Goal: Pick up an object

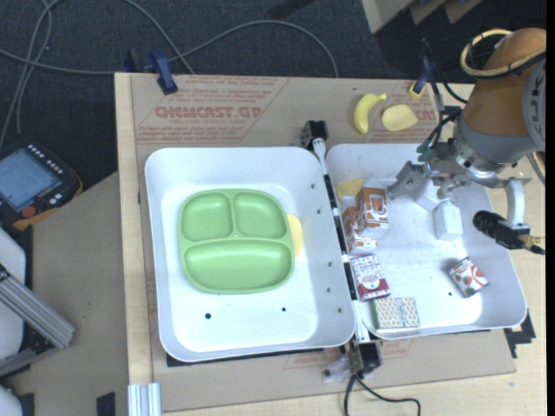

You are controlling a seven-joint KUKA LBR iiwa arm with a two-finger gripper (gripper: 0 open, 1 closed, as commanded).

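The right bin holds several small objects. A brown and white packet lies by its left wall, with a red and white packet below it. A patterned box sits at the front edge, and a small red and white carton at the front right. A yellow piece shows at the back left. My gripper hangs over the back middle of this bin, under the grey wrist and orange band. A whitish piece lies just below it.
The left bin carries a green divided plate with a yellow item at its right edge. A toy banana and a yellow slice lie on the cardboard behind the right bin. Blue clamps grip the board's back edge.
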